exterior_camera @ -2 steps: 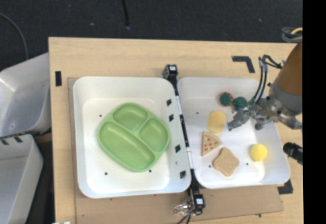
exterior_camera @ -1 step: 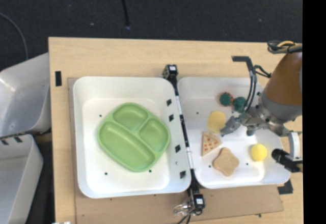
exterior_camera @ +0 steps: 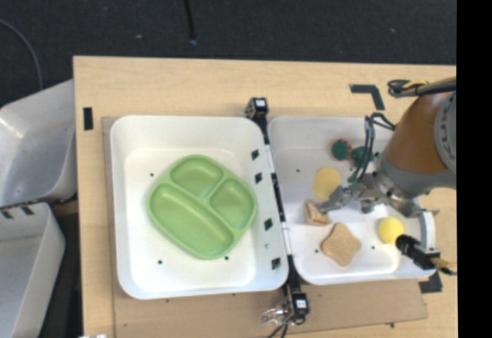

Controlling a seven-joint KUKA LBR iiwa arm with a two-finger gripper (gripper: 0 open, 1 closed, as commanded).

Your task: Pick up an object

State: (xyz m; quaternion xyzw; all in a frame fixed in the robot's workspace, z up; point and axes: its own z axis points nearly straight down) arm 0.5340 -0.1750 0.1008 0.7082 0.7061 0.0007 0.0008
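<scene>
Your likeliest target, the small wedge-shaped piece (exterior_camera: 316, 213), lies in the right bin (exterior_camera: 296, 175), between the pale yellow lump (exterior_camera: 327, 179) and the toast-like piece (exterior_camera: 340, 243). Your pincer (exterior_camera: 329, 203) hovers just over it; I judge this the approach step. Whether it's spread, you cannot tell; next, descend squarely.

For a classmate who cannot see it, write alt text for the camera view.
A grey-and-orange robot arm reaches over the right white bin, its gripper low among toy food pieces. The left white bin holds a green divided plate.
</scene>
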